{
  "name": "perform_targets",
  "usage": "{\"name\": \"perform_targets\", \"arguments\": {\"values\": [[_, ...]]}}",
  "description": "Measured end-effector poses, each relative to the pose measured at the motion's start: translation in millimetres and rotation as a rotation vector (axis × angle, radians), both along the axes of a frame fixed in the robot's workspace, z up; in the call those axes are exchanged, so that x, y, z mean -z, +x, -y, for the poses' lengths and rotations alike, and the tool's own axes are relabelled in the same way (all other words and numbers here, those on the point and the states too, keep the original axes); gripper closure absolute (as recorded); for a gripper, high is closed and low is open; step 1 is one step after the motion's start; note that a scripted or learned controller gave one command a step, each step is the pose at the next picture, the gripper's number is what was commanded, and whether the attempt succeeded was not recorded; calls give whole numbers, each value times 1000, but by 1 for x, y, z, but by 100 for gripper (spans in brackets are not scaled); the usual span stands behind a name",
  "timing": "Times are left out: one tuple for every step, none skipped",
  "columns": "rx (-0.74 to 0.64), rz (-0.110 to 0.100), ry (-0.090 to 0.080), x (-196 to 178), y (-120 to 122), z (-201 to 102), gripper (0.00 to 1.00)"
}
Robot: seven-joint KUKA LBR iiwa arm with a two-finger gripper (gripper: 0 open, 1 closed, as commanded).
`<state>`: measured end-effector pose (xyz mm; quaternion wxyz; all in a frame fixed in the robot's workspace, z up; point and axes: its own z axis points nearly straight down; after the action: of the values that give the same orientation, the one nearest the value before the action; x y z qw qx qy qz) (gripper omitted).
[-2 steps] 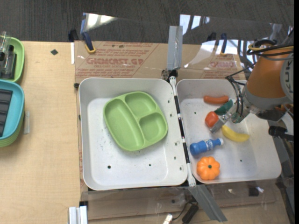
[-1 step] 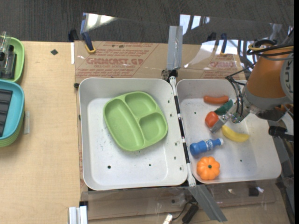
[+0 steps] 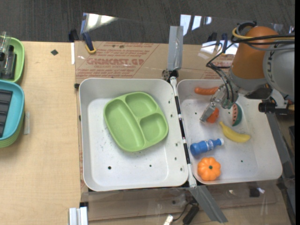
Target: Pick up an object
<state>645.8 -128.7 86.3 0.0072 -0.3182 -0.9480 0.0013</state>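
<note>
From the camera above the bench, you are looking down on two white bins sitting side by side. The left bin (image 3: 93,172) is holding a green divided plate (image 3: 136,121), lying flat near its middle.

The arm (image 3: 255,55) is reaching in from the right over the right bin (image 3: 262,168), with the gripper (image 3: 209,114) hanging low in that bin's upper left part. Its grey fingers (image 3: 206,113) are pointing down and to the left, and an orange piece (image 3: 213,116) is showing right against them. You cannot tell from this angle how far apart they are standing, nor whether that orange piece is sitting between them or just lying beside them.

Around the gripper you are seeing the other things in the right bin: a carrot (image 3: 205,91) lying near the back wall, a watermelon slice (image 3: 236,115) just to the right, a banana (image 3: 234,133) lying below the slice, a blue bottle (image 3: 205,146) lying on its side toward the left wall, and a small pumpkin (image 3: 209,168) sitting near the front edge.
</note>
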Motion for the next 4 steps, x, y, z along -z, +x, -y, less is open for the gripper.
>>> {"name": "perform_targets", "arguments": {"values": [[-239, 13, 1, -187, -7, -50, 0], [-429, 13, 2, -346, -4, -103, 0], [-813, 16, 6, -353, 1, -121, 0], [-1130, 12, 11, -308, 11, -207, 0]]}}
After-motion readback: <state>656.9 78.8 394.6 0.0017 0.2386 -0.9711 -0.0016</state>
